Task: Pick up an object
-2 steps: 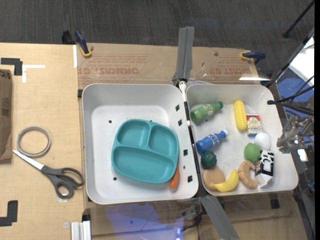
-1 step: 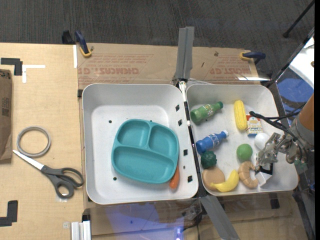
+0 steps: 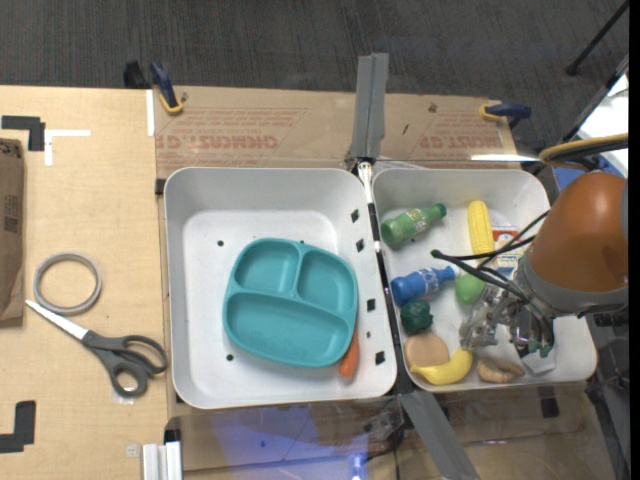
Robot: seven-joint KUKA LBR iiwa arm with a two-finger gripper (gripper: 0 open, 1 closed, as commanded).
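My gripper (image 3: 497, 330) hangs low over the front of the right bin (image 3: 455, 180), below the orange wrist band. Under and beside it lie a yellow banana (image 3: 446, 369), a tan round piece (image 3: 427, 349) and a beige piece (image 3: 497, 370). Farther back in the same bin are a green bottle (image 3: 410, 224), a blue bottle (image 3: 421, 285), a yellow corn cob (image 3: 480, 228), a dark green piece (image 3: 416, 317) and a light green item (image 3: 468, 289), partly hidden by cables. Nothing shows between the fingers.
The left bin (image 3: 190, 268) holds a teal divided plate (image 3: 291, 302) and an orange carrot (image 3: 349, 359) by its right wall. Scissors (image 3: 110, 350) and a tape ring (image 3: 67, 281) lie on the bench at left. Cardboard sits behind the bins.
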